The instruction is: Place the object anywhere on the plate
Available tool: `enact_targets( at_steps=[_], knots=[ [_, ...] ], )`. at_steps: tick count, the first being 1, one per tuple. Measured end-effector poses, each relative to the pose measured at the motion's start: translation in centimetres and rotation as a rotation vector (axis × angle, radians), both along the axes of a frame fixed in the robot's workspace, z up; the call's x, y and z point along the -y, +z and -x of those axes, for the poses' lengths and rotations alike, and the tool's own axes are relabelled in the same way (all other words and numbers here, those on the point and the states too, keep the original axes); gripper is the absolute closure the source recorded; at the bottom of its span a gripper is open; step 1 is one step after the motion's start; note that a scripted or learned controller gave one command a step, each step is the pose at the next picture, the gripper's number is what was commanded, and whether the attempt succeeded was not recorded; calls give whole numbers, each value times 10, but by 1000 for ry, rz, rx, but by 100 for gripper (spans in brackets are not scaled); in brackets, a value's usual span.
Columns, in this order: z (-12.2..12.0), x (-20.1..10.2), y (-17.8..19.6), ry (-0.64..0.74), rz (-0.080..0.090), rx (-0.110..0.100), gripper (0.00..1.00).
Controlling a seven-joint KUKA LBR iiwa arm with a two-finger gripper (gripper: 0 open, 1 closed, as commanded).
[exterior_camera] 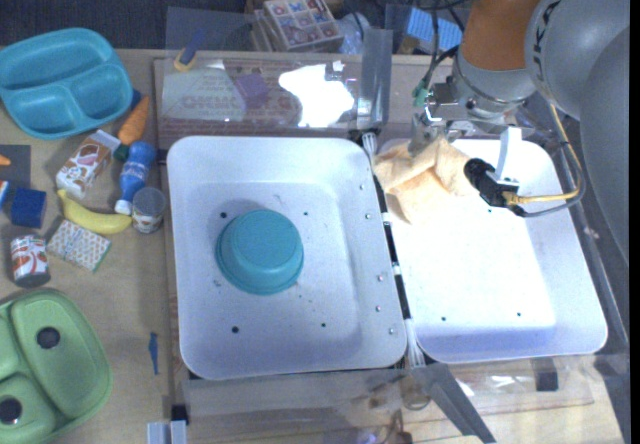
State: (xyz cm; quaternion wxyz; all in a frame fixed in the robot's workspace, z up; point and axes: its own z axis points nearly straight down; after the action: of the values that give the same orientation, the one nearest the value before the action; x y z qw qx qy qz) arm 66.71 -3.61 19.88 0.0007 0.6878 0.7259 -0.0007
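A: Where is the gripper (437, 132)?

B: Low over the far corner of the right bin (500, 312), touching the tan cloth-like object (420, 177) bunched just beneath it. Whether it is clamped or spread, I cannot tell; the wrist hides that.

A: How to do this well?

B: I'd take a firm pinch on a thick fold and lift it clear of the bin wall before crossing to the left.

A: And the bins?

B: The left bin (200, 312), well off to the gripper's left, holds the teal plate (260, 250), which sits upside down like a bowl. The right bin holds the cloth.
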Motion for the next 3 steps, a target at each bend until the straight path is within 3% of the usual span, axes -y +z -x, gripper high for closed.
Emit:
enact_targets(
  at_steps=[1,2,3],
  knots=[
    [75,-109,23,34,-3,-2,100],
    [88,-181,15,14,-2,-4,100],
    [88,-180,16,14,-2,-3,0]
  ],
)
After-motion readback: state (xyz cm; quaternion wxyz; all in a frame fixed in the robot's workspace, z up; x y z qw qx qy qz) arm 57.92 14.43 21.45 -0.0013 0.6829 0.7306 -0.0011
